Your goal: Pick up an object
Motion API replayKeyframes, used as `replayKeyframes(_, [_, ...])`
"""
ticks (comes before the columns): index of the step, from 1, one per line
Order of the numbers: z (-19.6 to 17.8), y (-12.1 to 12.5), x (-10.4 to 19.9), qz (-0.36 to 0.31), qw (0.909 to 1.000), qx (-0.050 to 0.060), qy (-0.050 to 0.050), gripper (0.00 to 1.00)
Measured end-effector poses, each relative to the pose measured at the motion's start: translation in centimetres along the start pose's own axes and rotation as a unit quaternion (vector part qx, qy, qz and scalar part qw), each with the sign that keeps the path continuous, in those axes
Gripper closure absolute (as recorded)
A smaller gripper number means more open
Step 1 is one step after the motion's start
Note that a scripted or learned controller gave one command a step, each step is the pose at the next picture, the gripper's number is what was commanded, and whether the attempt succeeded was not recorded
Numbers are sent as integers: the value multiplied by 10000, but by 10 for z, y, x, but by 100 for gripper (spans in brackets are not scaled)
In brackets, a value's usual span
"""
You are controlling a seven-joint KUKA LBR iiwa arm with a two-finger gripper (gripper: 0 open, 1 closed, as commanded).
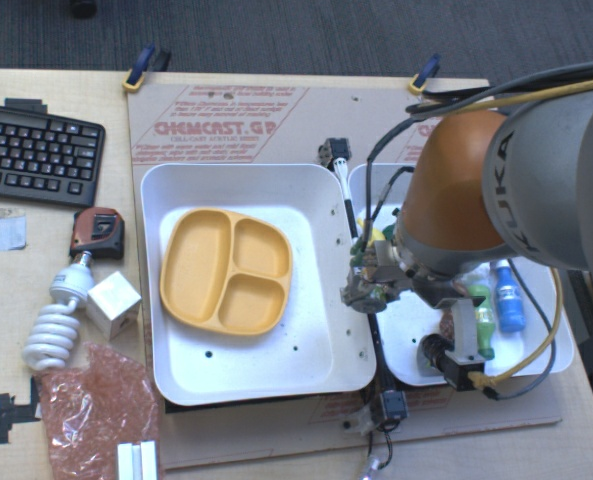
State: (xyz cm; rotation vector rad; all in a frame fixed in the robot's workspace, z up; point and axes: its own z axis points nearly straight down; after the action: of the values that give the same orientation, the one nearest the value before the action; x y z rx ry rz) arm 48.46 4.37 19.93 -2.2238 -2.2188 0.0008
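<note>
1. The grey arm with its orange band (pixel 466 183) reaches in from the right and covers most of the right white bin (pixel 406 363).
2. The left shallow white bin (pixel 176 368) sits just beside the right one, on a brown printed board (pixel 226 118) clamped at its far edge by blue and yellow clips.
3. A yellow plastic plate with three compartments (pixel 226 270) lies flat in the middle of the left bin.
4. The gripper (pixel 369 286) hangs low over the inner edge of the right bin, by the wall between the two bins; I cannot tell how it stands, or whether anything is in it.
5. A blue bottle (pixel 509 303) and a green object (pixel 484 328) lie in the right bin, right of the gripper, partly hidden by the arm.
6. On the bench to the left: a black keyboard (pixel 36 153) far, then a tape measure (pixel 98 233), a white spiral bulb (pixel 58 318) and a white cube (pixel 114 300) near it.
</note>
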Motion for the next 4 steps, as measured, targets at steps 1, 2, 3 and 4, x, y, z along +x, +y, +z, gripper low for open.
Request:
replayKeyframes(1, [-10,1,0,4,10000,-9,-1,100])
replayKeyframes(2, [-20,3,-1,8,10000,-18,-2,100])
replayKeyframes(3, [-2,54,27,-26,10000,0,-3,100])
replayKeyframes(4, [11,77,107,-25,10000,7,-7,100])
